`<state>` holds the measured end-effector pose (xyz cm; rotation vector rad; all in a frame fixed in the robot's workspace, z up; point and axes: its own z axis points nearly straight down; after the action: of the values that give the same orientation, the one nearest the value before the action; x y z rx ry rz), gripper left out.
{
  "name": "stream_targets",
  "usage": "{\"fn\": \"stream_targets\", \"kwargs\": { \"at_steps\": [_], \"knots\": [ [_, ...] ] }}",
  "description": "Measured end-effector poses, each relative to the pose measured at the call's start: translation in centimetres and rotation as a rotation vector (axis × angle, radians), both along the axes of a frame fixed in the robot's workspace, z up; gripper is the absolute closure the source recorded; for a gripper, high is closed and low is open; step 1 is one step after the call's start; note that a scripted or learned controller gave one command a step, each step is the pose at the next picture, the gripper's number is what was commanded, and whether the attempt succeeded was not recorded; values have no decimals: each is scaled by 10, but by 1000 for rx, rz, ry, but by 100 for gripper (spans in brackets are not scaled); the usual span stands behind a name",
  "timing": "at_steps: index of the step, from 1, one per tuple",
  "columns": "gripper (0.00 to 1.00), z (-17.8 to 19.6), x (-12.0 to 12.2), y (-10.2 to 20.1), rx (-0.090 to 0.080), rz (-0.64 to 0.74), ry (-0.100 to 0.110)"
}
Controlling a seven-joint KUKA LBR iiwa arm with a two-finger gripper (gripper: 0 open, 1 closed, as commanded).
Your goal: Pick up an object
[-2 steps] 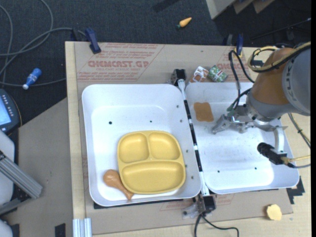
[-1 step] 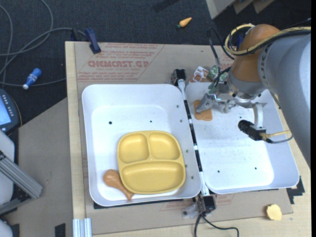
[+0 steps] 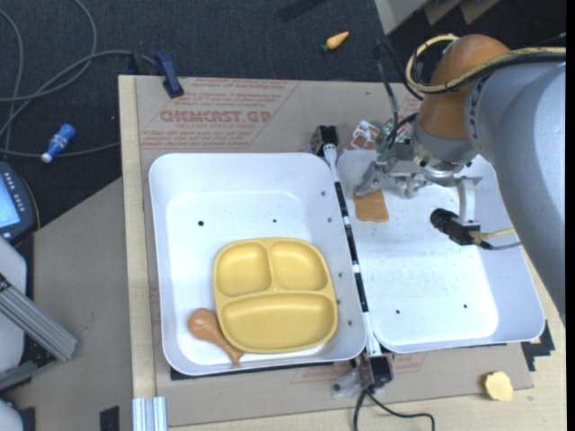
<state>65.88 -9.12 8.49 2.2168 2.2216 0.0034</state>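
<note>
My gripper (image 3: 384, 185) hangs over the far left corner of the right bin (image 3: 449, 303), below the orange band of the arm. A flat orange-brown piece like a slice of toast (image 3: 371, 208) lies on the bin floor just in front of the gripper, close to or touching it. In the left bin (image 3: 180, 196) sits a yellow divided plate (image 3: 272, 294). An orange toy drumstick (image 3: 212, 329) lies against the plate's front left edge.
The ridge where both bins meet (image 3: 350, 250) runs right beside the toast piece. A black connector with a cable (image 3: 454, 225) hangs from the arm over the right bin. A small yellow chunk (image 3: 498, 385) lies on the bench outside the bin's front right corner.
</note>
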Motion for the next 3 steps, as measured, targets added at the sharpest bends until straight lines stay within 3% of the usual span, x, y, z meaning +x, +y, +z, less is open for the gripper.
{"fn": "stream_targets", "kwargs": {
  "at_steps": [2, 3],
  "knots": [
    [0, 0, 8, 0, 0, -1, 2],
    [100, 11, 9, 0, -1, 1, -1]
  ]
}}
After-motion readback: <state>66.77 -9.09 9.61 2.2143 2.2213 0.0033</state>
